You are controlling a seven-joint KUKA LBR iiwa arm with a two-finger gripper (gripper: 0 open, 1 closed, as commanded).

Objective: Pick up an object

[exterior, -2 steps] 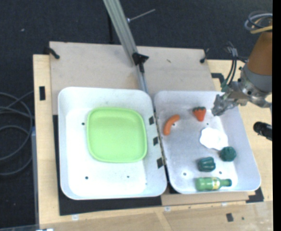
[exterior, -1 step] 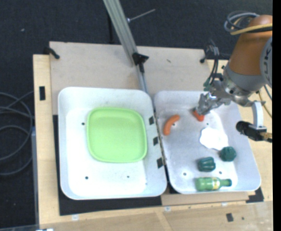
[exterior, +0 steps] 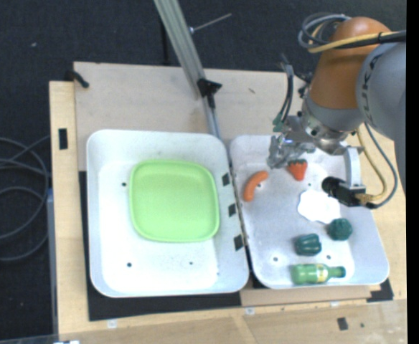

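A robotics lab: plywood bench (exterior: 145, 84), two white bins (exterior: 102, 264), loose cables (exterior: 8, 185).

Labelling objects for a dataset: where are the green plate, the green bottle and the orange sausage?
green plate (exterior: 173, 200): camera view, centre of its flat face.
green bottle (exterior: 311, 271): camera view, middle of its body.
orange sausage (exterior: 253, 185): camera view, middle of its curve.

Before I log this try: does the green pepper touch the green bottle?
Apart. The camera view shows white bin floor between the green pepper and the green bottle.
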